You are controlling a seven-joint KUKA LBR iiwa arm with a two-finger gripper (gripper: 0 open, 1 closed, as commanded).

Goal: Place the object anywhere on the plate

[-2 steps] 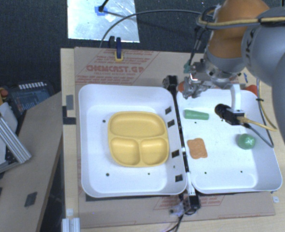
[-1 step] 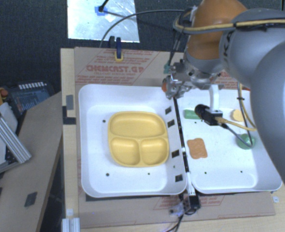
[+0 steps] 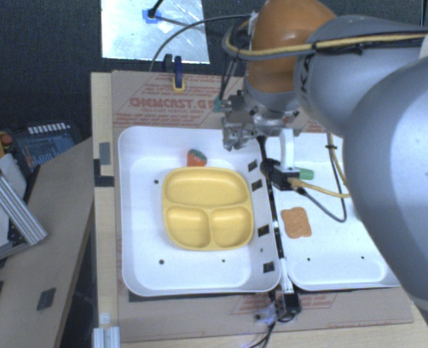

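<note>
One plate [image 3: 207, 217] (yellow), two bins [image 3: 138, 216], one toast [image 3: 296, 222].

**Count of Items on the Bench**

Two shallow white bins are seen side by side: the left bin [image 3: 138, 267] and the right bin [image 3: 344, 267]. One yellow plate [image 3: 205, 207] is counted, divided into three compartments. One small orange-red object with a green tip [image 3: 196, 157] is found just beside the plate's far rim. One flat brown piece [image 3: 297, 222] is counted in the right bin, and one small green item [image 3: 305, 173] is seen there as well. One arm [image 3: 373, 85] is present, bearing one gripper [image 3: 233, 138]. One silver sheet [image 3: 154, 19] is counted beyond the bins.
</note>
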